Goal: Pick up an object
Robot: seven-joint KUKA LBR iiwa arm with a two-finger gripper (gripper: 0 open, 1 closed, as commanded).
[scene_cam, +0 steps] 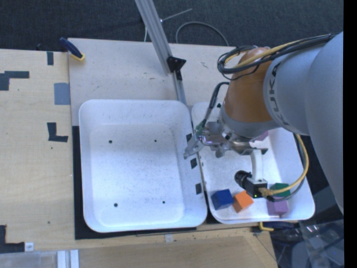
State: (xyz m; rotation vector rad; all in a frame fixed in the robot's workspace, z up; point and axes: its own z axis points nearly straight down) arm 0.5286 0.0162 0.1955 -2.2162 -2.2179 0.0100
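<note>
Blue block (221, 198), orange block (242, 201) and purple block (278, 207) sit in a row at the near end of the right bin (291, 149) — the blue and orange ones close together. You can see the gripper (207, 138) low by the bin wall next to the left bin (134, 149), away from the blocks. You cannot tell if it is clenched or let go — the grey arm (312, 94) hides that from you.

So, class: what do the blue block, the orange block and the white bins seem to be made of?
The blue block and orange block: probably painted wood or foam, matte, flat colour without glare. The white bins: likely moulded plastic, smooth, rounded corners.
</note>
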